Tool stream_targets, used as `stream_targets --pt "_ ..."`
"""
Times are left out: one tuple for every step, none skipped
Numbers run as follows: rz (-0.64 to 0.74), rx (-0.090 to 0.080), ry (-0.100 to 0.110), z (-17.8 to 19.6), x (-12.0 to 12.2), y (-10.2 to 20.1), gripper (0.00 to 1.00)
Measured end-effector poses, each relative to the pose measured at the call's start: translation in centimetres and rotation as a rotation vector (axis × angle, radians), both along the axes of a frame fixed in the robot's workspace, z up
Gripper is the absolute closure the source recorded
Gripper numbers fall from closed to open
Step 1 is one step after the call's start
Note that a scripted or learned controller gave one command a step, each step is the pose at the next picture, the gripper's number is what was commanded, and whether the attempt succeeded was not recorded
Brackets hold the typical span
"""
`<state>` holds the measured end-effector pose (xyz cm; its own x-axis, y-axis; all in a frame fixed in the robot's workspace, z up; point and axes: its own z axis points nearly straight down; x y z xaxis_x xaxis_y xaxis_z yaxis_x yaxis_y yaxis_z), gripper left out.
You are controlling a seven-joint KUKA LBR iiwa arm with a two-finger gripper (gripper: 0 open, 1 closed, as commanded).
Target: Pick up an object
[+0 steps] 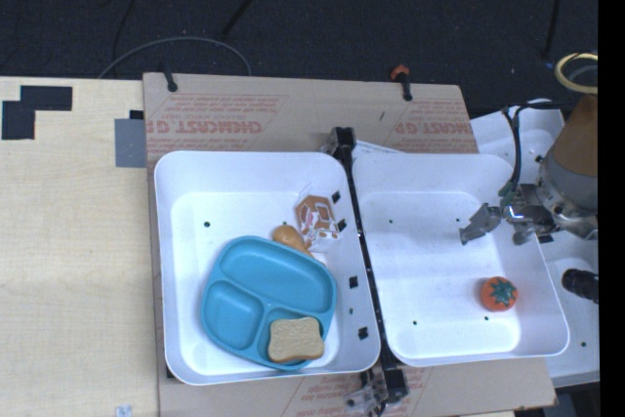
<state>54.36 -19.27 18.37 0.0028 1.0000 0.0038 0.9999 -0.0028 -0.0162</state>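
In the right bin (439,332) a small orange tomato-like toy (498,294) with a green top lies near the right wall. My gripper (505,229) hangs over the right side of this bin, a little above and behind the toy, apart from it. Its fingers (476,226) look spread open with nothing between them. The left bin (181,210) holds a blue divided plate (256,298) with a slice of toast (296,339) on its front corner. Behind the plate are a small orange-brown piece (288,236) and a clear wrapped packet (315,215).
A black divider (357,249) runs between the two bins. Cardboard (293,117) lies under both bins on a light wooden bench (68,249). The grey arm with its orange band (584,142) comes in from the right, with cables (513,137) beside it.
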Motion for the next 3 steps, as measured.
stream_targets --pt "0.003 -0.002 -0.013 0.8 0.3 0.0 0.00" --pt "0.003 -0.002 -0.010 -3.5 0.4 0.2 0.00" --pt "0.004 -0.001 -0.011 -8.5 1.0 1.0 0.00"
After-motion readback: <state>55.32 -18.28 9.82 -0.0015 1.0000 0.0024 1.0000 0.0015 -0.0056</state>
